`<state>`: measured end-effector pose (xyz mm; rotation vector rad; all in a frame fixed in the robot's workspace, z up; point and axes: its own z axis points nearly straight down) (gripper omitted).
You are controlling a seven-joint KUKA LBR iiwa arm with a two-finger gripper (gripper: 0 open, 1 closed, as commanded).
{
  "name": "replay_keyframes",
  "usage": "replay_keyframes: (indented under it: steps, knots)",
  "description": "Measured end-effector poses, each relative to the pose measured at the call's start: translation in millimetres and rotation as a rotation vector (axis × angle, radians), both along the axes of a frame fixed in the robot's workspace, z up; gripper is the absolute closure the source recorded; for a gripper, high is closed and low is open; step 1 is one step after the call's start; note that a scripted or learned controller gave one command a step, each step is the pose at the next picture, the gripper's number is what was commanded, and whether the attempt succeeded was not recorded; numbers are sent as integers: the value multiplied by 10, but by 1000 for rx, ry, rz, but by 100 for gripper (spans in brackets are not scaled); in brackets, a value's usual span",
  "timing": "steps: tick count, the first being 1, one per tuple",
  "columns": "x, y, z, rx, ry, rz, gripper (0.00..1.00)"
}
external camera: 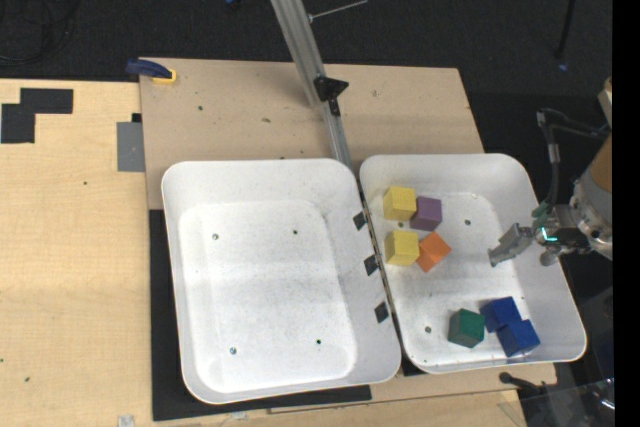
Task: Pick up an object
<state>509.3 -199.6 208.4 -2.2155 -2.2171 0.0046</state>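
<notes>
The right bin (500,170) holds seven blocks — two yellow (399,203) (402,248), a purple (428,212), an orange (434,252), a green (465,328), two blue (500,313) (518,337) — and the gripper (512,245) hangs above its bare right side.

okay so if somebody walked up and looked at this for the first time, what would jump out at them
Most likely the bright blocks in the right bin: two yellow blocks, a purple block and an orange block clustered near its left side, with a green block and blue blocks toward its near edge. Next, the gripper reaching in over that bin's right side, and the slanted aluminium rail behind the bins.
</notes>
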Motion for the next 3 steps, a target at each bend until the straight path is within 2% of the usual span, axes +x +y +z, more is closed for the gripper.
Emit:
replay_keyframes:
  steps: [1, 2, 3]
  knots:
    - [7, -7, 19, -1, -4, -2, 0]
    - [-102, -38, -530, 0, 2, -2, 0]
    - [-96, 77, -1090, 1, 2, -4, 0]
